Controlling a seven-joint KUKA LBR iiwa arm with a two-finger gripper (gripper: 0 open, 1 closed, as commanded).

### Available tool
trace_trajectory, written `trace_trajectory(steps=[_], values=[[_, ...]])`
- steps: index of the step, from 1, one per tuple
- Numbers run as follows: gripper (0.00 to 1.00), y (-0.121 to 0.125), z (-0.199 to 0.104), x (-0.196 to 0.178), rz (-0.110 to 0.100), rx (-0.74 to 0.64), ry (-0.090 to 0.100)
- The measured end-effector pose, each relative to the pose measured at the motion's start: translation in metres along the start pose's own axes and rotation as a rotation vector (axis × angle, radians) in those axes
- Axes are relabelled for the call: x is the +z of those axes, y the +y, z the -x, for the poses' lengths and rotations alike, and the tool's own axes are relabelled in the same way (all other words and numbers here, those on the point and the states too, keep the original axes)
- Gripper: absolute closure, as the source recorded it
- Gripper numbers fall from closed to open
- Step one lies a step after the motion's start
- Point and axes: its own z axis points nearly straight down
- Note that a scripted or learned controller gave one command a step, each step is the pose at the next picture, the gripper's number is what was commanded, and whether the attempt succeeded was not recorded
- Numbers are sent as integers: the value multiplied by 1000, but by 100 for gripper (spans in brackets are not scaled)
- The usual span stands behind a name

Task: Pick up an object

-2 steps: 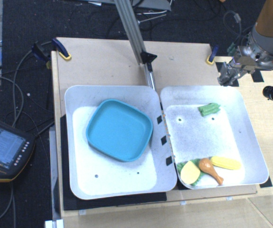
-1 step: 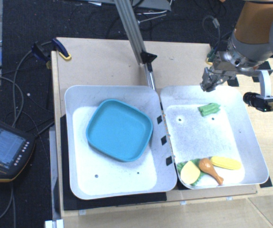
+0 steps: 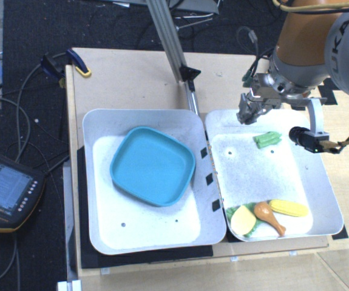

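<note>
My gripper (image 3: pixel 247 115) hangs over the far left corner of the right bin (image 3: pixel 320 180), pointing down. A small green object (image 3: pixel 266 139) lies on the bin floor just right of and below it, apart from it. At the near edge of the same bin lie a yellow corn-like piece (image 3: pixel 289 208), an orange-brown drumstick shape (image 3: pixel 269 216) and a pale yellow slice on a green leaf (image 3: pixel 243 220). A blue square plate (image 3: pixel 153 165) rests in the left bin (image 3: pixel 101 223).
A slanted metal pole (image 3: pixel 171 38) rises behind the bins' shared edge. A black camera knob (image 3: pixel 304 137) on a bracket sticks out right of the gripper. A handheld control pendant (image 3: pixel 4 193) lies on the floor to the left, with cables.
</note>
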Motion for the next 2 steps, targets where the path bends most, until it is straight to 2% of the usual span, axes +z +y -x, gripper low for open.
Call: trace_trajectory(steps=[2], values=[[100,-33,-98,49,-2,0,0]])
